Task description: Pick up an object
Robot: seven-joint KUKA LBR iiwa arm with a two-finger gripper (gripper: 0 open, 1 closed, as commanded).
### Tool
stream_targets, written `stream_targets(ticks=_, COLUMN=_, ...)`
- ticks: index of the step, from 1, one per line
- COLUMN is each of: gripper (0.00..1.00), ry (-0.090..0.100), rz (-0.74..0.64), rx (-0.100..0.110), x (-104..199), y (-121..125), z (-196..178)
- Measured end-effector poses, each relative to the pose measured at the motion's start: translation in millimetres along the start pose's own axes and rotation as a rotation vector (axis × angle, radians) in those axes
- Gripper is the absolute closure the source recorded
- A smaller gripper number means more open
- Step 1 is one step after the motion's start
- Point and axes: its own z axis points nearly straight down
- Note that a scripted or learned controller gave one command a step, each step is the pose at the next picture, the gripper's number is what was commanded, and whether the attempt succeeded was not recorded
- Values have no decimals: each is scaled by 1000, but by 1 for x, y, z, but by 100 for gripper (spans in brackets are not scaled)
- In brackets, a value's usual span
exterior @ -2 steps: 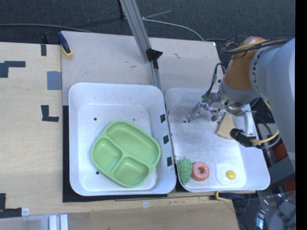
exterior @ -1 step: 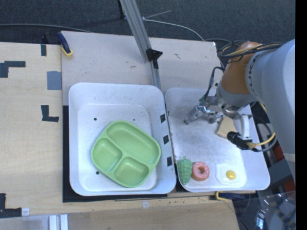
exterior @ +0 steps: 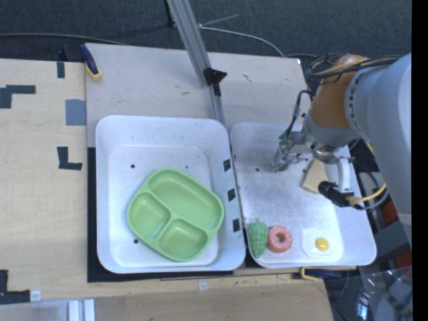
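Donut [exterior: 279, 239], green toy [exterior: 257, 238] and fried egg [exterior: 322, 245] line the right bin [exterior: 267, 186] at 6 o'clock; gripper [exterior: 281, 160] near 12 o'clock, grip state cannot tell, well apart from all three, so a descent here likely closes on bare floor.

R bin [exterior: 348, 249]: floor mostly open thru centre and upper left of it. Obstacles sit in a row along its lower edge: green toy [exterior: 257, 238] in lower-left corner, touching pink donut [exterior: 279, 239] just right of it, then fried egg [exterior: 321, 244] a bit apart, lower right. Arm [exterior: 364, 109] and gripper [exterior: 281, 159] block the bin's upper right.

L bin [exterior: 107, 179]: green divided plate [exterior: 175, 214] fills the lower centre; bare floor along top and left side.

Slanted metal pole [exterior: 190, 35] crosses upper centre of frame, ending at the ridge btwn bins.
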Motion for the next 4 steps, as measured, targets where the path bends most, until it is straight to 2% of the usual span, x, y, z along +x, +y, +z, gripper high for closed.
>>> stream_targets(ticks=1, gripper=100, ry=0, rz=2, rx=-7, x=0, y=3, z=-63)
stream_targets(ticks=3, gripper=100, ry=0, rz=2, rx=-8, x=-3, y=15, z=-167)
stream_targets(ticks=4, gripper=100, ry=2, rz=-2, rx=-2, x=48, y=15, z=-170)
